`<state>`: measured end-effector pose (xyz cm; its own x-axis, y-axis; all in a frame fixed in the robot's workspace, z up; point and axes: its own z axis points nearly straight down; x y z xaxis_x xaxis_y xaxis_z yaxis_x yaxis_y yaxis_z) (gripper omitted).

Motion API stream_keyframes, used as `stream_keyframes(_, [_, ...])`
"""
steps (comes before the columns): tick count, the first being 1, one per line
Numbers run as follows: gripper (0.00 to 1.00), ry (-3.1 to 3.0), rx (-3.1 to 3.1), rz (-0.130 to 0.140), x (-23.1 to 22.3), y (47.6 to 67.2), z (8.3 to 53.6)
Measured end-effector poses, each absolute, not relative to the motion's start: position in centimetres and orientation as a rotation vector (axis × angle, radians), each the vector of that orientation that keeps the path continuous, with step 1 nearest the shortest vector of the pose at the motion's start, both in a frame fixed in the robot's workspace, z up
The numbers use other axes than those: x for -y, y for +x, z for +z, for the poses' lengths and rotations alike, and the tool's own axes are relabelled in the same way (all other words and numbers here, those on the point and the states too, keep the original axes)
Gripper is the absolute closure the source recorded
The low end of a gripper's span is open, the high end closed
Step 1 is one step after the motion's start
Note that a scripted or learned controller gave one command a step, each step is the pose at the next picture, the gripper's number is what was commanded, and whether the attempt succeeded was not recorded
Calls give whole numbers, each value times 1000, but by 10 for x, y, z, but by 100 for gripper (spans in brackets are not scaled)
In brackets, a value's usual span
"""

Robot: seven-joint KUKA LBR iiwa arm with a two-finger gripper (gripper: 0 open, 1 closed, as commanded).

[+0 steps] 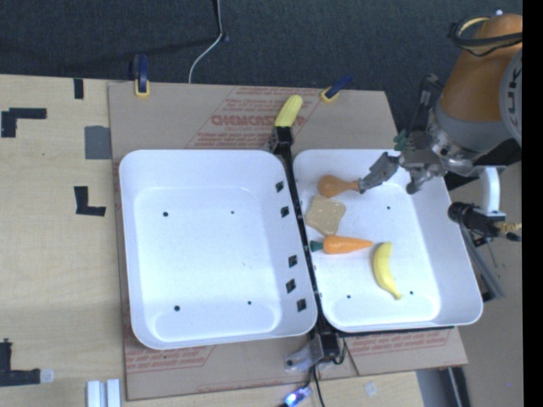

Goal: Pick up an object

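Four toy foods lie in the right bin: one banana, one carrot, one drumstick, one bread slice. Gripper fingers spread open, holding nothing. Cardboard lettering is unreadable.

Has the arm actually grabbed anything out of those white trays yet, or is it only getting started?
Nothing looks picked yet. The orange carrot, yellow banana, tan bread-like square and brown drumstick-shaped piece all lie in the right white bin. The two-finger gripper hangs open over that bin's far end, beside the drumstick, with nothing between its fingers. Closing on an item and lifting remain.
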<state>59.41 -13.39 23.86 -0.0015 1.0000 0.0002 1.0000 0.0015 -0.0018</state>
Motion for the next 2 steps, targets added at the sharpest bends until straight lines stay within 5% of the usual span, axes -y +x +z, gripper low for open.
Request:
stream_keyframes(1, [0,-2211,2219,5,68,482,246])
stream_keyframes(2, [0,-2215,2218,9,54,493,180])
